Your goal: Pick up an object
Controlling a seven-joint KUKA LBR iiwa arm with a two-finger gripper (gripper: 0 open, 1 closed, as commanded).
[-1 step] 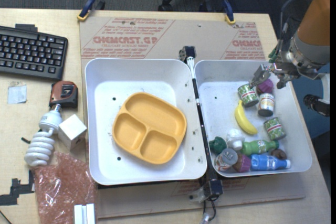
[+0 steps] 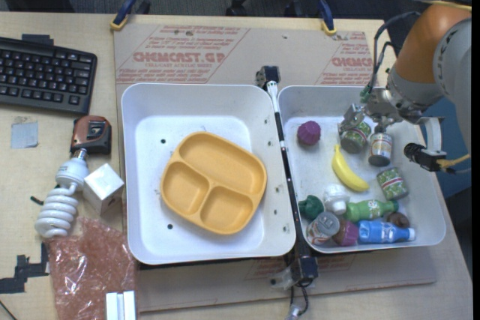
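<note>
The pick was not yet made. The grey two-finger gripper point(image 2: 365, 120) hung low over the far part of the right shallow white bin point(image 2: 431, 236), above a small green-labelled can point(image 2: 355, 136) and a second small can point(image 2: 380, 149) just beside it. Whether its fingers were released or clenched could not be told, and nothing was seen lifted. The yellow banana point(image 2: 348, 169), purple ball point(image 2: 308, 133) and blue bottle point(image 2: 385, 232) lay in the bin.
</note>
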